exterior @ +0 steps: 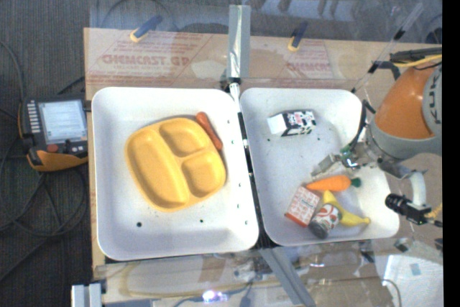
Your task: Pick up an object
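Clutter sits close around the gripper point(332, 164), which hangs low over the right bin point(287, 226) with its two thin fingers spread a little and nothing between them. Just below the fingertips lies a toy carrot point(329, 184), orange with a green end, near the tips, though whether they touch cannot be told. Below the carrot and a little to the gripper's left lies a small red and white carton point(303, 205), tilted, and beside it a can point(325, 219) on its side, touching a banana point(348, 215) that curves toward the bin's lower right corner. These four things crowd together, so the carrot has neighbours pressing in from beneath. Up and to the left of the gripper, well apart, a black and white milk carton point(293, 122) lies alone. Behind the gripper, to its right, the grey arm with its orange band point(404, 108) covers the bin's right wall. Far off to the left, in the left bin point(115, 226), rests a yellow divided tray point(177, 162) with a sausage point(209, 130) lying along its upper right rim. Both bins sit on the desk point(165, 61).
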Controlling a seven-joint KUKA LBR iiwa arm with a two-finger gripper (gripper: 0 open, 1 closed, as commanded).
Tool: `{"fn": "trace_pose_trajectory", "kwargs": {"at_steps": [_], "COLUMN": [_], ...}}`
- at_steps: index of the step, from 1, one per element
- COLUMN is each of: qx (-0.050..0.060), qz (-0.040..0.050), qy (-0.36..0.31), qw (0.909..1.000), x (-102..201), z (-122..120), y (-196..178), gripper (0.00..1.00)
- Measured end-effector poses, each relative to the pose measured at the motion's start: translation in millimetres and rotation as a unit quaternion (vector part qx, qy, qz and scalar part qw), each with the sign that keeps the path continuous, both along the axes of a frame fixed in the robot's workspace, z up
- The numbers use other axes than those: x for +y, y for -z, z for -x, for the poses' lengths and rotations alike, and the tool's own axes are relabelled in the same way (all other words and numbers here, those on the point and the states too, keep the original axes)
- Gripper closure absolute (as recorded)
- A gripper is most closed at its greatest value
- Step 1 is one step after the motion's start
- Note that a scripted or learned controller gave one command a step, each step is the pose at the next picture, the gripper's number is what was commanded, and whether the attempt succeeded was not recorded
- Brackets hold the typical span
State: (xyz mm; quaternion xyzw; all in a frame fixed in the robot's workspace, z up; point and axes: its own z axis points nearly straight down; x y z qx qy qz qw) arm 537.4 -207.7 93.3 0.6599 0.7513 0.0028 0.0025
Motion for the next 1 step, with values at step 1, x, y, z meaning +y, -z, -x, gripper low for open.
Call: {"fn": "trace_pose_trajectory", "kwargs": {"at_steps": [1], "qx": [0.005], "qz": [-0.0003], "qy": [0.087], "qw": [0.9962], "x": [2.1], "z": [1.4], "y": [-41.4], "gripper": [0.0]}}
